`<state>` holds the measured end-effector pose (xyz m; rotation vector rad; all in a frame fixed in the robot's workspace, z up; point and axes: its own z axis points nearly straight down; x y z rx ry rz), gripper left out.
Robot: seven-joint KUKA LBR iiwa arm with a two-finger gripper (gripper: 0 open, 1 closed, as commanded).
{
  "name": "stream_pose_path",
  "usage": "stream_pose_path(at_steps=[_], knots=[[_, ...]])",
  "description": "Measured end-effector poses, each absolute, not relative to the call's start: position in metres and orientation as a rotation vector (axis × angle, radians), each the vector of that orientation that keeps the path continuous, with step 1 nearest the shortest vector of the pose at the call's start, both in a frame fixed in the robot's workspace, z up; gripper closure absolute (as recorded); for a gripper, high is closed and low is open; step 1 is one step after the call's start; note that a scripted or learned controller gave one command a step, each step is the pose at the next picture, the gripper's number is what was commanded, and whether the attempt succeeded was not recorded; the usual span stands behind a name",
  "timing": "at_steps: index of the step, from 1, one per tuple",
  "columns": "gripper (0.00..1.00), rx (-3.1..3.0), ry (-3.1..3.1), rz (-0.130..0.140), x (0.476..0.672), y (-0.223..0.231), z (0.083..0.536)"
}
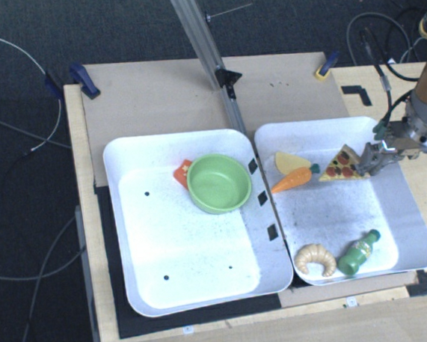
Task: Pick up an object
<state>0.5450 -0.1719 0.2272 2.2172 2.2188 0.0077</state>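
White bins (210,294) hold a green bowl (218,182), orange carrot (292,180), tan croissant (317,259), green bottle (358,253), and yellow pizza slice (340,166) dotted red.

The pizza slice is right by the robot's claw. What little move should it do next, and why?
Probably close on the pizza slice and lift a little. The gripper sits right at the slice's right end in the right bin, though the grip itself isn't clear.
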Motion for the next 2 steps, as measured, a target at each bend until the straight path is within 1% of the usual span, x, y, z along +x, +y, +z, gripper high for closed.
stream_pose_path(at_steps=[1, 2], knots=[[1.00, 2.215, 2.220, 0.006, 0.547, -0.172, 0.248], [1.00, 2.221, 2.231, 0.000, 0.553, -0.128, 0.244]])
